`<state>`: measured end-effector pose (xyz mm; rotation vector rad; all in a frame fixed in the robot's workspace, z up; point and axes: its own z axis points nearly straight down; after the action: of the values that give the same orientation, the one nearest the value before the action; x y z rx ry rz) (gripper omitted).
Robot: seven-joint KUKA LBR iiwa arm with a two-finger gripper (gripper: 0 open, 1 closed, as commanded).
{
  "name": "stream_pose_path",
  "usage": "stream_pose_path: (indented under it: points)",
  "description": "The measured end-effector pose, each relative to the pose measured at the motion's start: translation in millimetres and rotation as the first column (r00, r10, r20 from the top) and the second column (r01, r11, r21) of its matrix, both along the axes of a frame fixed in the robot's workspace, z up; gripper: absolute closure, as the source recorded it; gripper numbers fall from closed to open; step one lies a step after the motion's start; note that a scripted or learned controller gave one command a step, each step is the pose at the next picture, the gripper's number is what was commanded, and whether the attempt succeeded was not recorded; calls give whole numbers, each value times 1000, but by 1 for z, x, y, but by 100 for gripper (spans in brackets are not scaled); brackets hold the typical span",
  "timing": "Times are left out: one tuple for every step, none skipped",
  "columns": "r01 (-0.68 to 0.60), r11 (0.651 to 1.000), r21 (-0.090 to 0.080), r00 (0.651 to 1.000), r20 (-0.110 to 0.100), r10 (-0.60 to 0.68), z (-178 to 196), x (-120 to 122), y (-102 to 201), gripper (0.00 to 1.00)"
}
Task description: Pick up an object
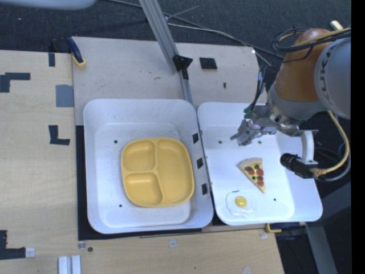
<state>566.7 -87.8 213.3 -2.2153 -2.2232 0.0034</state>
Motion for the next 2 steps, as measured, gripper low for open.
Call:
stream_pose_path:
  points:
    - [-2,1000,1,1000,1,2,5,-8,59,100]
    - [-3,1000,0,1000,0,3,0,-22,120,100]
